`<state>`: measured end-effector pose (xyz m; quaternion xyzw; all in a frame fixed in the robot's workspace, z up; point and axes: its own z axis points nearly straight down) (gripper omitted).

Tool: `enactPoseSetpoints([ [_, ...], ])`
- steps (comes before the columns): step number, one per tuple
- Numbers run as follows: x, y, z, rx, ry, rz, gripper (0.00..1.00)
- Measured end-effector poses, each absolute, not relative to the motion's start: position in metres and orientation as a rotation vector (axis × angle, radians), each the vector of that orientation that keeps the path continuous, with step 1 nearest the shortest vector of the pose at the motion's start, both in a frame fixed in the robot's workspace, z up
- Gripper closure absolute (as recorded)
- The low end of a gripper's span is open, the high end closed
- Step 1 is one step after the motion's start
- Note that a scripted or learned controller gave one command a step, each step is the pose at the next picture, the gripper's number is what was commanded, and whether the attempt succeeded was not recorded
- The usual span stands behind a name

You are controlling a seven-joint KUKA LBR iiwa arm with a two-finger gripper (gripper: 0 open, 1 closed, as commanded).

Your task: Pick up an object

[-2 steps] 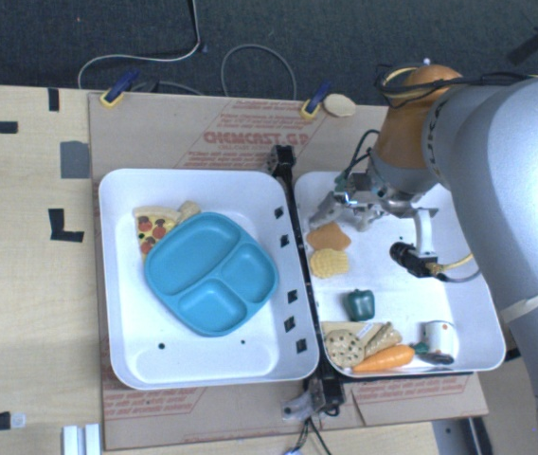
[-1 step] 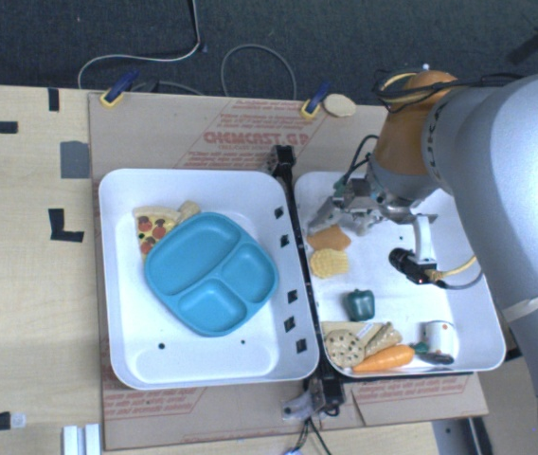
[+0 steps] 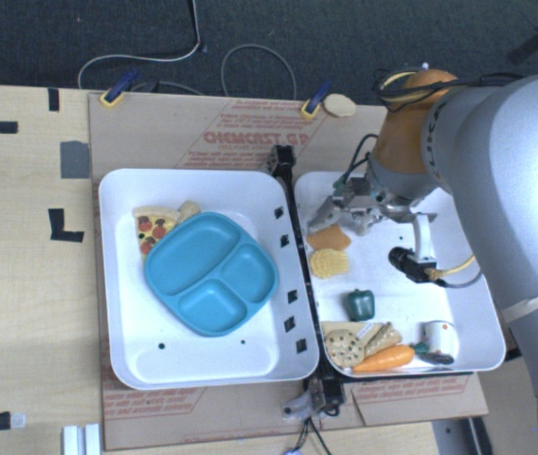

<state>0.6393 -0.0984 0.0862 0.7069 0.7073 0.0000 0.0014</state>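
Carrot (image 3: 384, 358) at near rim, cardboard (image 3: 250, 140) printed "CHEMCAST GP"

The grey arm (image 3: 496, 159) with its orange band (image 3: 411, 131) reaches in from the right, its gripper (image 3: 345, 207) lowered over the right white bin's (image 3: 468, 282) upper-left corner.

We see two white bins: the left bin (image 3: 117, 254) and the right bin (image 3: 473, 297), resting on a cardboard sheet (image 3: 241, 136). Blue-and-yellow clamps (image 3: 117, 91) grip its far edge, and thin cables (image 3: 193, 36) loop across what seems dark carpet.
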Motion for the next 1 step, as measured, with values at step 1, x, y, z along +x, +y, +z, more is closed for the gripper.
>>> enactPoseSetpoints([
  [1, 0.6495, -0.0993, 0.0858, 2.219, 2.223, 0.001, 0.0],
])
